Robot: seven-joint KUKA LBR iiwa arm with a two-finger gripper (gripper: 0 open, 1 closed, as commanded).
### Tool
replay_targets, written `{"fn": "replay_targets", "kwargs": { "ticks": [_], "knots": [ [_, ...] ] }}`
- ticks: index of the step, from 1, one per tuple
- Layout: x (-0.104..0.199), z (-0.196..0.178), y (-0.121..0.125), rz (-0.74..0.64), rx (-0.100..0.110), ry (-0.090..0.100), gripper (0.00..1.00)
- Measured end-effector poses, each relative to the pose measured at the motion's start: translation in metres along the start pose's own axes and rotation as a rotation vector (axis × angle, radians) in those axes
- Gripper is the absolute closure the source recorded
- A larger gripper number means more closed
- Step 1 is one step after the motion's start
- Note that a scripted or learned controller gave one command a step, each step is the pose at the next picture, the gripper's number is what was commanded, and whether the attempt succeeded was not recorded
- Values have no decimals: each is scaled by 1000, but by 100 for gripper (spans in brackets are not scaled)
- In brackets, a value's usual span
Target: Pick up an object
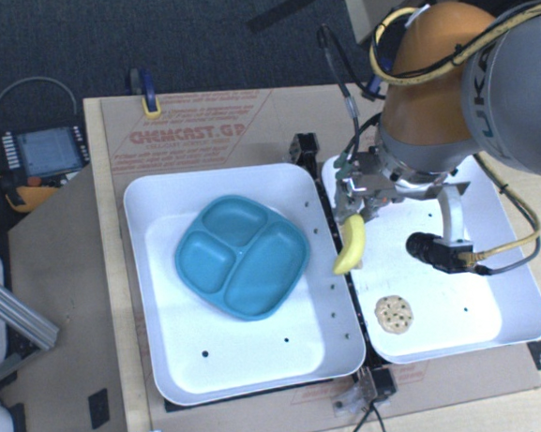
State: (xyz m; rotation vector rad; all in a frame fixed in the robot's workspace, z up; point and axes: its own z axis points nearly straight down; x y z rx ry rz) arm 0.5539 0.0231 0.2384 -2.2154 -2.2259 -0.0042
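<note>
Since the banana (pixel 351 246) hangs upright just beneath my gripper (pixel 353 205), beside the right bin (pixel 515 316)'s left wall, I judge a slow, straight lift safest; whether it's clamped, I cannot tell.

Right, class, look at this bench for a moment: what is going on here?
A grey and orange robot arm reaches in over the right bin, its gripper right at the top of a banana beside the bin's left wall. Whether it grips the banana cannot be told. A cookie lies nearer the front of that bin. The left bin holds a blue divided plate.
</note>
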Motion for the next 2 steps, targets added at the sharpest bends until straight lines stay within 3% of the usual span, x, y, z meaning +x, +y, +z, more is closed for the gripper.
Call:
{"fn": "replay_targets", "kwargs": {
  "ticks": [1, 2],
  "knots": [
    [54, -5, -4, -2, 0, -1, 100],
    [51, -5, -4, 4, 0, -2, 0]
  ]
}}
